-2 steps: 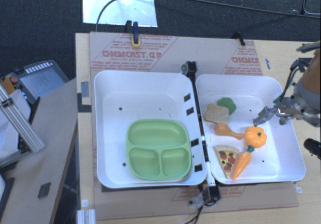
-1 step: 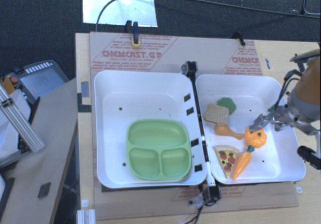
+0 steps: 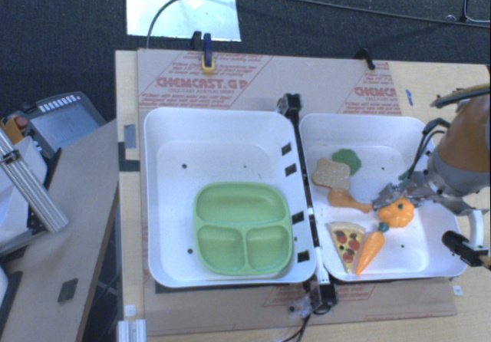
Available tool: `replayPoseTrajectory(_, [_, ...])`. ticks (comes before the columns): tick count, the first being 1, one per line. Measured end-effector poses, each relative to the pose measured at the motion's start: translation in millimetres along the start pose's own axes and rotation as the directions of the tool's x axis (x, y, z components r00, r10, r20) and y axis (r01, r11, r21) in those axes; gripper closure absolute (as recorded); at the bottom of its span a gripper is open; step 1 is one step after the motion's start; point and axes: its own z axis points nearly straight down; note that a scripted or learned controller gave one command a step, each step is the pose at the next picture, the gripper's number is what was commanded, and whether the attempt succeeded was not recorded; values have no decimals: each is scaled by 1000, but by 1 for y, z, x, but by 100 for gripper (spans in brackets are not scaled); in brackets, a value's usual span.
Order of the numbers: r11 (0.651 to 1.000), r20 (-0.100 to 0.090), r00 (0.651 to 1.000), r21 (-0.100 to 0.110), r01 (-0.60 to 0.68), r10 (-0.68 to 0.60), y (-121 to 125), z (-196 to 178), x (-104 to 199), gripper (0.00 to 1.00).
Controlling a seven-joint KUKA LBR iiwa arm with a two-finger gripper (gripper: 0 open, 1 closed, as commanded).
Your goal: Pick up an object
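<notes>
Where the arm [image 3: 464, 152] enters from the right edge of the frame, its gripper [image 3: 391, 198] sits low in the right bin [image 3: 368, 129], directly above an orange toy pumpkin [image 3: 397, 214] and apparently touching its top. Whether the jaws are spread or closed on anything cannot be told from this angle. Just below the pumpkin lies a toy carrot [image 3: 369, 250], and beside that, toward the lower centre, a pizza slice [image 3: 347, 243]. Left of the gripper are a drumstick-like orange piece [image 3: 345, 199], a slice of toy bread [image 3: 331, 173] and a green piece [image 3: 347, 158] behind it. The left bin [image 3: 192, 133] holds a green divided plate [image 3: 243, 227]. Behind both bins, a clear sheet over the bench reads "CHEMCAST GP" [image 3: 201, 83] in red, repeated at the upper right. A blue-and-yellow clamp [image 3: 207, 50] grips its far edge.
</notes>
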Motion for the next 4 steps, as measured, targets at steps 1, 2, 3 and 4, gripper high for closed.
replayPoseTrajectory(1, [1000,2,1000,-5,0,0,1,-13,-1,100])
replayPoseTrajectory(2, [1000,3,1000,-7,2,-2,-5,-73,-1,100])
replayPoseTrajectory(3, [1000,3,1000,-8,3,-3,2,-121,6,100])
replayPoseTrajectory(4, [1000,3,1000,-8,3,-3,3,-175,6,100])
